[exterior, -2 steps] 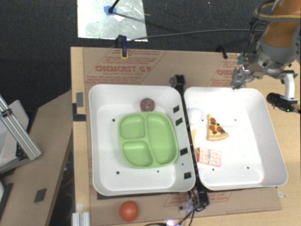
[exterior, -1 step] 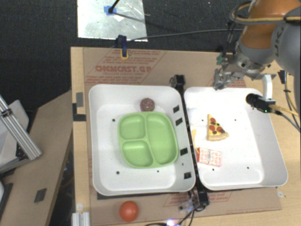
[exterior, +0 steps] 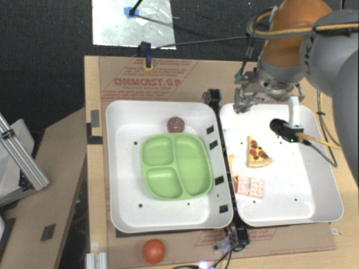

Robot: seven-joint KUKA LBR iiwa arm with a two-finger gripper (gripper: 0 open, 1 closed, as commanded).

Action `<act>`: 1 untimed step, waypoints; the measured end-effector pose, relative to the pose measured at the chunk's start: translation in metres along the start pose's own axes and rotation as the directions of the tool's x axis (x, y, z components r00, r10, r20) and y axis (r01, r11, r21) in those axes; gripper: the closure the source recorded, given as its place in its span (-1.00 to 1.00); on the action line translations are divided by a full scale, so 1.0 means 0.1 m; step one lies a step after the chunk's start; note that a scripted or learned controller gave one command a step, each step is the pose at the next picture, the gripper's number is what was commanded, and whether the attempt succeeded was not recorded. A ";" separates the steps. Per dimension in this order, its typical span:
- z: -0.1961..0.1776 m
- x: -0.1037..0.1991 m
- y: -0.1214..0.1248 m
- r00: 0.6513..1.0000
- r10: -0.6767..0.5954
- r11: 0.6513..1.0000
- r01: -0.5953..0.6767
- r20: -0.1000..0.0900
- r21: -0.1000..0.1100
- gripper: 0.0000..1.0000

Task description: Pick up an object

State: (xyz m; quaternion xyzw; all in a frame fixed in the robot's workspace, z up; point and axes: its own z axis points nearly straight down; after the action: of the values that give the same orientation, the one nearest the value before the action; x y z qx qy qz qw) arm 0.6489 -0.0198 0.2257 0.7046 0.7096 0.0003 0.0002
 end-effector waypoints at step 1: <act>0.09 0.49 -0.08 1.000 -0.001 1.000 0.001 -0.001 0.000 1.00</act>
State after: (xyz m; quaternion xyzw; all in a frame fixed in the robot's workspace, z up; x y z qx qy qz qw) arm 0.6407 0.0288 0.2166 0.7042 0.7100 0.0006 -0.0002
